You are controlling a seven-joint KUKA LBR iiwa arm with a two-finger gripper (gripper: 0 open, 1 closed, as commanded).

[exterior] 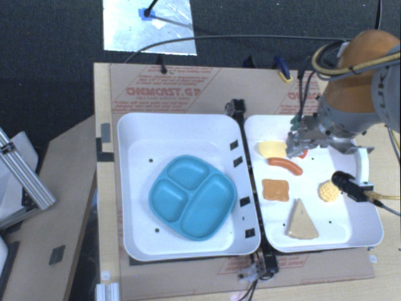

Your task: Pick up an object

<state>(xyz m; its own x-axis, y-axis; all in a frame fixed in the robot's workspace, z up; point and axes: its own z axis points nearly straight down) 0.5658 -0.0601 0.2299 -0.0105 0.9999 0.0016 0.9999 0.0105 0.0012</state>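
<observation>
The right bin holds several toy foods: a pale yellow piece at the back left, a red-orange sausage, a brown square cracker, a tan wedge and a small yellow waffle-like round. My gripper hangs low over the back of this bin, just right of the yellow piece and above the sausage's right end. I see nothing gripped between its fingers.
The left bin holds a blue divided plate. A black clip strip runs between the two bins. The arm's grey and orange body looms over the right bin's back right corner.
</observation>
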